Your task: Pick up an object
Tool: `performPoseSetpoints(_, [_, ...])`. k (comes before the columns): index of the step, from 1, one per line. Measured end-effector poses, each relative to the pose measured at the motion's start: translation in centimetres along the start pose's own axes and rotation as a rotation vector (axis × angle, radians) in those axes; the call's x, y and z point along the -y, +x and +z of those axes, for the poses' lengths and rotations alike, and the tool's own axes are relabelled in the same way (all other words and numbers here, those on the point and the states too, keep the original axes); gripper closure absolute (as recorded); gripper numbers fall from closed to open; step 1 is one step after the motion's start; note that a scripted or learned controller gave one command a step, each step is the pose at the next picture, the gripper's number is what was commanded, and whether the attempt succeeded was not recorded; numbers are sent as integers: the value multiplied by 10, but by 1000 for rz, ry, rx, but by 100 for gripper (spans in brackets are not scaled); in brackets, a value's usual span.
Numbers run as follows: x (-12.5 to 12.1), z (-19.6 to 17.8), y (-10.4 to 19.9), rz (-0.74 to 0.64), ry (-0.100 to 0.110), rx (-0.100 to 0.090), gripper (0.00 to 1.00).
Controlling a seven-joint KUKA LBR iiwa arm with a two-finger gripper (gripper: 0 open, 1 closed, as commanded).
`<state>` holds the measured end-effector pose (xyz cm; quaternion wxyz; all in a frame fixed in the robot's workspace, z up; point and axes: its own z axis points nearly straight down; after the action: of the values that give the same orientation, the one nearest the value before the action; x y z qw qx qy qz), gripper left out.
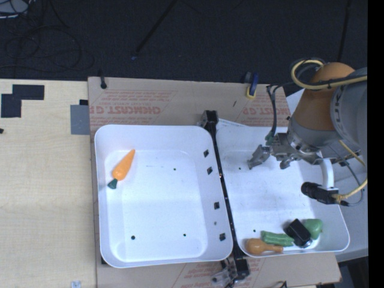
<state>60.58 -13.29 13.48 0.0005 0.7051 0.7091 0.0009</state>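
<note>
An orange toy carrot (123,166) with a dark green stub lies in the upper left of the left bin (150,254). In the right bin (273,206), near its front edge, rest an orange pear-shaped toy (261,246), a green pod-like toy (276,239), a black block (298,232) and a green lump (313,226). My gripper (273,158) hangs over the upper middle of the right bin, open, with its two fingers spread and nothing between them. It is well above the cluster of toys and far right of the carrot.
A black divider (217,185) runs between the two bins. The grey arm with its orange band (321,101) comes in from the right, with cables looping by its wrist. Cardboard lies under the bins, and a wooden bench top (42,185) stretches to the left.
</note>
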Motion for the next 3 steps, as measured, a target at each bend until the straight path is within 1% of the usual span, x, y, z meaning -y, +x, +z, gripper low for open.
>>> performPoseSetpoints(1, [-37, -163, 51, -2, -14, 1, 0])
performPoseSetpoints(2, [-14, -277, 98, 0, -8, -1, 0])
performPoseSetpoints(3, [-4, -115, 206, -4, 22, -2, 0])
